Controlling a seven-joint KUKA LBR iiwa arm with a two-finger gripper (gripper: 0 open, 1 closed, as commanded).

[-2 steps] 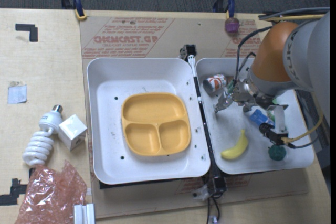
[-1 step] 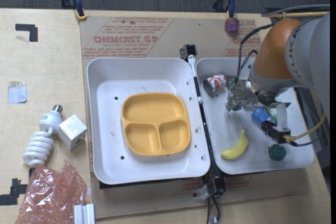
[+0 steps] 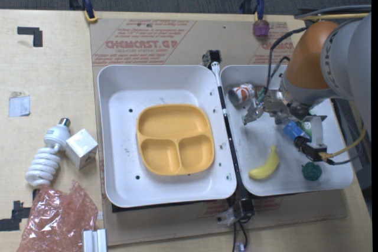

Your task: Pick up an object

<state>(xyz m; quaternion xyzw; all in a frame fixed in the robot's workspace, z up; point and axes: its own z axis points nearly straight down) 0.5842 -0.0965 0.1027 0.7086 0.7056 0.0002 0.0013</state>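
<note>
My gripper (image 3: 257, 108) hangs low over the upper middle of the right bin (image 3: 336, 183), under the orange-banded wrist. A small red and white object (image 3: 241, 92) lies just to its upper left, close to the bin's left wall. A blue object (image 3: 293, 130) lies right of the gripper, partly under the wrist. A yellow banana (image 3: 264, 166) rests near the bin's front edge, well below the gripper. A dark green round object (image 3: 311, 172) sits in the front right corner. I see nothing held.
The left bin (image 3: 112, 127) holds a yellow three-compartment plate (image 3: 175, 138). On the bench to the left lie a spiral light bulb (image 3: 46, 159), a white cube (image 3: 81, 147) and a crumpled pink bag (image 3: 56, 221). Cables run along the arm's right side.
</note>
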